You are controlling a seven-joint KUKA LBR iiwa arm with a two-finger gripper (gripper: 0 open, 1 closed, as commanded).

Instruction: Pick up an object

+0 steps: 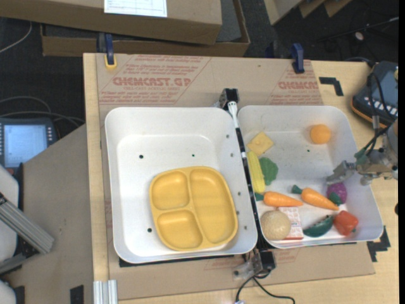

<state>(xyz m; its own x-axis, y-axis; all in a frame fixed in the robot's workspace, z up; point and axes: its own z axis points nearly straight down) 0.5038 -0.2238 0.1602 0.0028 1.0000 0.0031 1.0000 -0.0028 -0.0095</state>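
Brown cardboard covers the worktop (158, 84), printed "CHEMCAST GP" in red and held by blue clamps (297, 58). The left bin (120, 170) holds a yellow divided tray (192, 208). The tool (354, 166) hangs over the right bin's (288, 116) edge — fingers spread, gripping nothing — just above a purple toy (337, 192) among play food.
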